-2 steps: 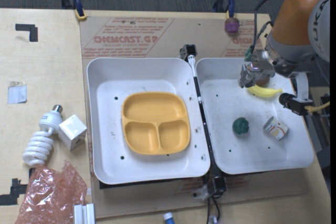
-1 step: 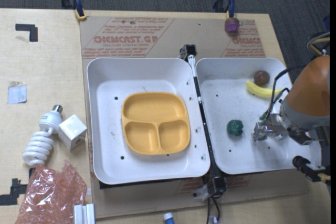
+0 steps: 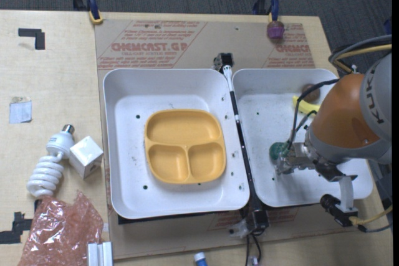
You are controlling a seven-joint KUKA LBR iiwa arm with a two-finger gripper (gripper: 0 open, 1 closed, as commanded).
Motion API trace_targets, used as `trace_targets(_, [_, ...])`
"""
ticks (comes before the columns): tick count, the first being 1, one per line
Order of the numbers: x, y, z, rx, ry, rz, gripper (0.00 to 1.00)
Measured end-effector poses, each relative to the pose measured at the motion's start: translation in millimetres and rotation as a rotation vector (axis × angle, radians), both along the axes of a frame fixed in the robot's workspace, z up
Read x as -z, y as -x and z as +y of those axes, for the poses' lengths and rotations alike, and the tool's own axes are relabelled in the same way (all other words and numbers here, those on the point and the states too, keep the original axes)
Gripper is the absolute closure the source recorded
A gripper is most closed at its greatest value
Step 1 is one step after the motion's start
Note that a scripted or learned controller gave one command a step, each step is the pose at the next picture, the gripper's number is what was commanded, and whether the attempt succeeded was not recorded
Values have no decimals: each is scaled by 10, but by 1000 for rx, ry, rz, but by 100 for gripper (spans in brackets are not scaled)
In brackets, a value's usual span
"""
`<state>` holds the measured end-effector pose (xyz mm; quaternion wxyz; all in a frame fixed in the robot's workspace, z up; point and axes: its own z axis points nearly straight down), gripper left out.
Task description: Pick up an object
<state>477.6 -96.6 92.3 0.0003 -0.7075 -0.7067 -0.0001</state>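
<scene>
Green object (image 3: 277,150) is sitting in the right bin (image 3: 262,187), and the hand (image 3: 285,164) is hovering right beside it, grip state impossible to call. Reach stage, I'd judge; next it is needing a clean close and lift.

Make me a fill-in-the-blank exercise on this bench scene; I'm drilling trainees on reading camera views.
1. The yellow tray has ____ compartments.
2. The yellow tray lies in the ____ bin.
3. The spiral light bulb lies on the bench, to the ____ of both bins.
4. The claw is low over the right bin, beside a small ____ object.

Missing words: three; left; left; green
</scene>
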Motion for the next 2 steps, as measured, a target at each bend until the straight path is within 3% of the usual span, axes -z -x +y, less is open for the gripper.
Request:
trace_targets(1, [-99, -14, -5, 2, 0, -3, 100])
trace_targets(2, [-1001, -10, 677, -1, 1, -2, 100])
